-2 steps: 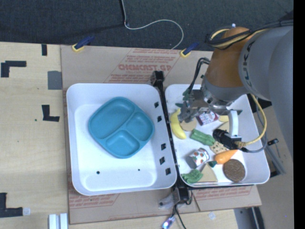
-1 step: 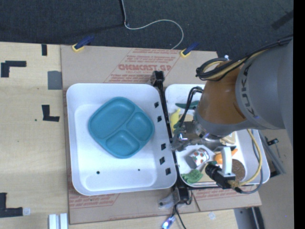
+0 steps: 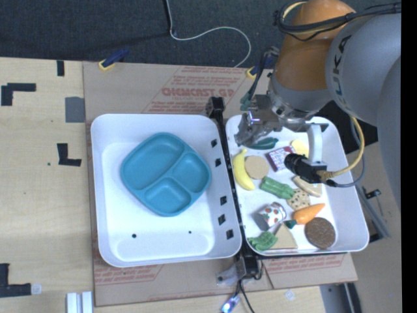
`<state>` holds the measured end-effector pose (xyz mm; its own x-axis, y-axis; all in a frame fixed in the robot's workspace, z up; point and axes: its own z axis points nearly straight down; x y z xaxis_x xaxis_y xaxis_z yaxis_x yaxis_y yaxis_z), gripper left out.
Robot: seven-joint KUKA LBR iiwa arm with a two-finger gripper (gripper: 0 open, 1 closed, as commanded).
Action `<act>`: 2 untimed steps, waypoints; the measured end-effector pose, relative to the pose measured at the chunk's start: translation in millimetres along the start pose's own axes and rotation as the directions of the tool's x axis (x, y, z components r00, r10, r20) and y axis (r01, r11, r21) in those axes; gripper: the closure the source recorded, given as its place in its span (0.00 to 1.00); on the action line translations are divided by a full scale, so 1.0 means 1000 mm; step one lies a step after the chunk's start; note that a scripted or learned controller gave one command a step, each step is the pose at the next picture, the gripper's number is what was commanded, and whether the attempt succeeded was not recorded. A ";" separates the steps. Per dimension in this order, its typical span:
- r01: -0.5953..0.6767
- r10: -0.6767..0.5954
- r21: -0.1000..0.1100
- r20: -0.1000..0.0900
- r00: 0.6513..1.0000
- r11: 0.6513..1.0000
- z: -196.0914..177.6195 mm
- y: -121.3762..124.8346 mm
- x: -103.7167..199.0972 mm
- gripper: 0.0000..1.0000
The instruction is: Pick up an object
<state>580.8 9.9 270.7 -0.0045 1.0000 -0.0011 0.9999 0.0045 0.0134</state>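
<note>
While reaching in from the right:
Arm: bent down over right bin.
Gripper: near banana; finger state unclear.

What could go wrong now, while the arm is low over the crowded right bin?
1. The toys lie packed together: the banana touches the tan round piece, so the end effector may catch two things or push one aside.
2. It hangs near the right bin's inner wall and could strike it.
3. The yellow cable loops over the toys and may snag.
</note>
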 end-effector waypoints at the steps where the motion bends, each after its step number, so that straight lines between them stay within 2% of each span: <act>1: -0.005 0.005 0.020 -0.001 1.000 1.000 0.014 -0.071 0.008 1.00; 2: 0.000 0.000 -0.001 -0.004 1.000 1.000 -0.139 -0.095 0.019 1.00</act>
<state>483.7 28.5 408.4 -0.0049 1.0000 0.0028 0.9999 0.0049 0.0143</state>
